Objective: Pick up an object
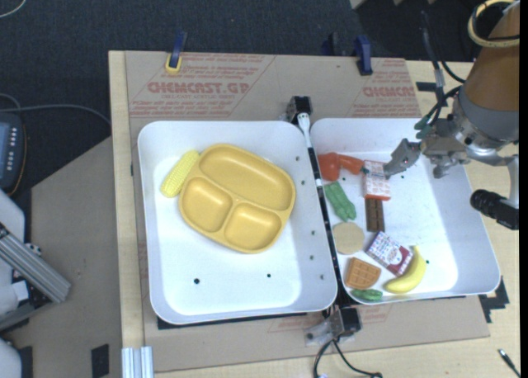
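While the gripper (402, 158) hovers just right of the red carton (376, 180) (whether it's open I can't tell), I'd say it's approaching and must next descend.

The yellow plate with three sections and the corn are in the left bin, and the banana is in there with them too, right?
Not quite. The yellow three-section plastic plate and the yellow toy corn cob are in the left white bin, but the yellow toy banana lies in the right white bin, near its front edge. The camera view shows this.
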Controlling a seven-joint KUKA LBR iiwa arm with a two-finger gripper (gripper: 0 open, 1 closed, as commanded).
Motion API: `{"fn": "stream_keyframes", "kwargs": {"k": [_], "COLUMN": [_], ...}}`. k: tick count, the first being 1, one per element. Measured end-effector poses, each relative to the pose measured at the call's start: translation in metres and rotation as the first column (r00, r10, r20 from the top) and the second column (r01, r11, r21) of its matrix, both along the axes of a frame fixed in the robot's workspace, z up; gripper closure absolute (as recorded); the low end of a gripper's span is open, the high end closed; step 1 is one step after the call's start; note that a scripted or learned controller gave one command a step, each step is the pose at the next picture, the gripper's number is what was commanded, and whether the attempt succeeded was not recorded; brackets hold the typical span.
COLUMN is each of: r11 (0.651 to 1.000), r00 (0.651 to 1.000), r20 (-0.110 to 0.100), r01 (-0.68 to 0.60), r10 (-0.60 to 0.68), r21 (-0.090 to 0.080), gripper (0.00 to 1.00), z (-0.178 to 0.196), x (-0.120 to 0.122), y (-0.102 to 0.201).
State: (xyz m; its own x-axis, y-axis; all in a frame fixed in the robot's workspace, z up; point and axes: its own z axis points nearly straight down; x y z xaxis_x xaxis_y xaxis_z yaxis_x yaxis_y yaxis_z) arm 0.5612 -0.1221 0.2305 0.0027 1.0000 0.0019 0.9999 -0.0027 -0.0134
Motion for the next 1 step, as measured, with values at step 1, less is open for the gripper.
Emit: {"fn": "stream_keyframes", "kwargs": {"k": [1], "r11": [1.000], "r00": [1.000], "r20": [0.014], "r01": [-0.003], "r10": [0.003], "r21": [-0.002], "gripper": [0.00], "z": [0.0075], "x": [0.0026], "y": [0.0003]}}
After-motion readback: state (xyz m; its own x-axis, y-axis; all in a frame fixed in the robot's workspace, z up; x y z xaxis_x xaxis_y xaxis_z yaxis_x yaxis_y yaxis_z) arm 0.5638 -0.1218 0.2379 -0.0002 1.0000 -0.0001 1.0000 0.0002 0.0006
